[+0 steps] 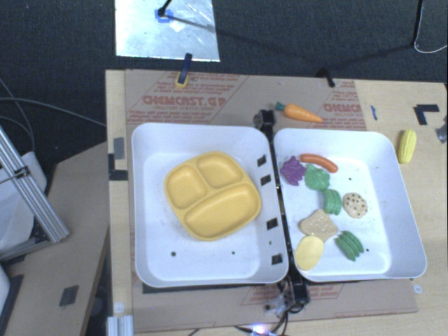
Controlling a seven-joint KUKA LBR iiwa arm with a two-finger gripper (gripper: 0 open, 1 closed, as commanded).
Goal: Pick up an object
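**Toy food waits in the right bin**

Two white bins sit side by side on the bench. The left bin [150,257] holds a yellow divided plate [212,195], lying flat near its middle. The right bin [399,222] holds the toy food: a purple grape bunch [292,170] at the far left, a red sausage [319,162] just beside it, a green broccoli piece [317,180] below them, a green pickle [332,202], a cookie [355,204], a slice of toast [318,224], a yellow lemon [309,253] at the near left and green pea pods [350,244] to its right. On the bench beyond the bins lies an orange carrot [299,113]; a yellow corn cob [407,145] lies at the far right. The gripper's state cannot be told.
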